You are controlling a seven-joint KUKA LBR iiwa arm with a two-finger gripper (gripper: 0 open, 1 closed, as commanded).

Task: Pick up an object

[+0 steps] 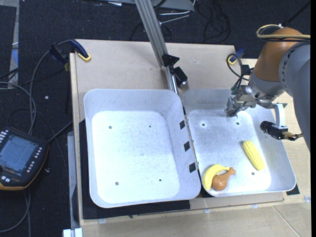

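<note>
The two-finger gripper [233, 109] is seen at the end of the grey arm with its orange band [276, 58], which reaches in from the right. The gripper is poised over the far part of the right shallow white bin [217, 102], close to that bin's back wall. From this slanted overhead view it cannot be told how the gripper is set, because its tip appears only as a small dark-and-grey cluster against the white floor. Nothing is seen gripped by it, and it is not seen touching any of the loose objects.

Three objects are found in the same bin, all well apart from the gripper and nearer the camera than it. A yellow ridged plastic corn cob [253, 155] lies below the gripper and slightly to its right, tilted on the bin floor. Further toward the near edge, below and slightly left of the gripper, a curved yellow plastic banana [212, 172] is laid against the bin's front corner. A brown plastic chicken drumstick [222, 179] is touching the banana, resting just inside its curve.

To the gripper's left, across the shared rim, the left shallow white bin [98, 107] is seen, its floor lightly speckled.
</note>
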